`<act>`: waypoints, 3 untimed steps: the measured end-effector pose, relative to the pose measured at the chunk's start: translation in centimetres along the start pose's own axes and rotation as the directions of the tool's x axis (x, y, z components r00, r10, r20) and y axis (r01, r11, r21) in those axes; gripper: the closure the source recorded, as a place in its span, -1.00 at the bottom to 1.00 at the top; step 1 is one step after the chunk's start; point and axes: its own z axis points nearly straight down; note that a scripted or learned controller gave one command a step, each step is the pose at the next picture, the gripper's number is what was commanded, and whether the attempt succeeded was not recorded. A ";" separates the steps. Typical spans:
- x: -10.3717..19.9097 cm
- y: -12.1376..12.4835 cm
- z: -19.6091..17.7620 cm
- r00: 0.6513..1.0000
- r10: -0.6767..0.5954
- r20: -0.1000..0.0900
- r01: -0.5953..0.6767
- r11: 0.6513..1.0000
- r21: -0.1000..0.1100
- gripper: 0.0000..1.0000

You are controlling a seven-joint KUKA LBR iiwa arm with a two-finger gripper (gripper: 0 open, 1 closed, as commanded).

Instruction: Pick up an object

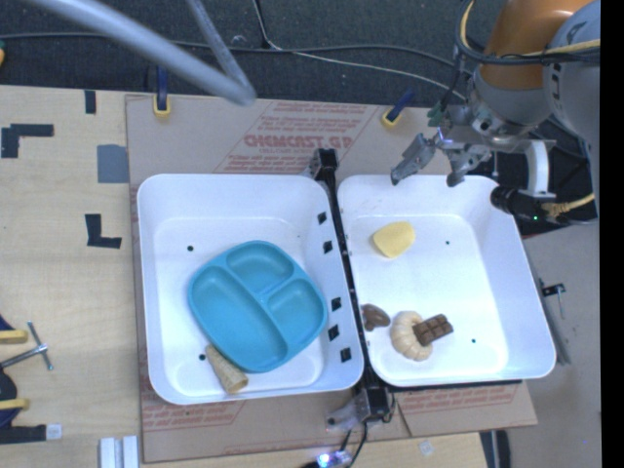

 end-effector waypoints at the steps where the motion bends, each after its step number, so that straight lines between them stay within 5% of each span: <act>1: 0.0 0.1 -0.9 1.000 -0.003 0.001 0.003 1.000 -0.013 -1.00; 3: 0.4 1.4 10.1 1.000 -0.003 0.002 0.003 1.000 -0.011 -1.00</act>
